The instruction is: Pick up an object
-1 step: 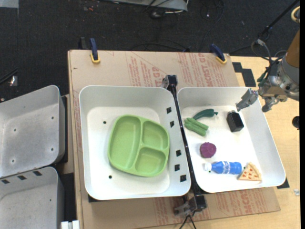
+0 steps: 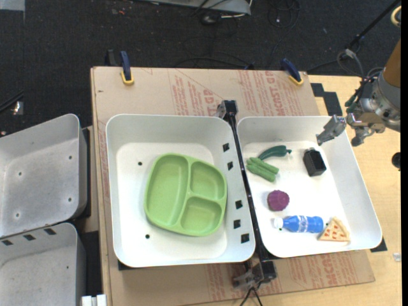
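The right bin holds several small things: a dark green pepper, a light green bundle of stalks, a black block, a purple lump, a blue bottle lying on its side, and an orange pizza slice. My gripper hovers over the bin's far right corner, up and to the right of the black block. It is open, with nothing between its fingers.
The left bin holds a green divided plate. Both bins rest on a cardboard sheet held by two clamps. White trays lie off the bench at the left.
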